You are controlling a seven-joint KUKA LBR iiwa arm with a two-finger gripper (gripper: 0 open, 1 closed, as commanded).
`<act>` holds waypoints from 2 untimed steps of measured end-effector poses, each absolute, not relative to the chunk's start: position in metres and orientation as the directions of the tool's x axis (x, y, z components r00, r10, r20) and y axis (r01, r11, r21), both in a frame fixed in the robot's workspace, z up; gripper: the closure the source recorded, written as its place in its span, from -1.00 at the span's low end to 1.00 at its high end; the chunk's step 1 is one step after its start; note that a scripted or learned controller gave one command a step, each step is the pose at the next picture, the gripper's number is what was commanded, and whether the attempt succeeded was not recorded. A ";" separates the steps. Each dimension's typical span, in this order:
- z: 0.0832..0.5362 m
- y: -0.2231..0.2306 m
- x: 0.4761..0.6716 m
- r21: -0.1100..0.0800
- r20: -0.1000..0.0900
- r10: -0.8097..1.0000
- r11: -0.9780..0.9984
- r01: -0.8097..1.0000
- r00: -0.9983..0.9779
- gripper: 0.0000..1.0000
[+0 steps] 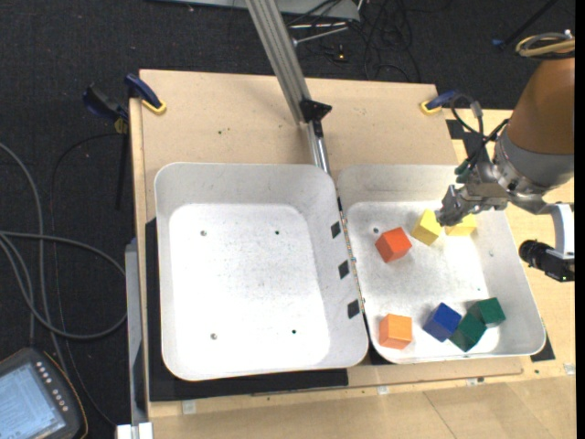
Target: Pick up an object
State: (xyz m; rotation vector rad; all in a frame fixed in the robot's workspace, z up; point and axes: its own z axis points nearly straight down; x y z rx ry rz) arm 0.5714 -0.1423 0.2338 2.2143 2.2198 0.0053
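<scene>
Tool [454, 212] low between two yellow blocks [426, 228]; finger state cannot tell. Risk: nudging both, grasping neither.

Two white bins sit side by side on the bench [238, 108]: the left bin [174, 199] and the right bin [521, 291]. Blocks (all in the right one) count seven: two orange [393, 244] [396, 330], two yellow [426, 229] [463, 228], one blue [443, 321], two green [491, 311] [470, 331].
</scene>
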 end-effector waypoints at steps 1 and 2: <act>0.278 -0.142 0.573 0.007 -0.002 1.000 0.003 1.000 -0.003 1.00; 0.279 -0.086 0.585 0.002 0.001 1.000 0.008 1.000 -0.008 1.00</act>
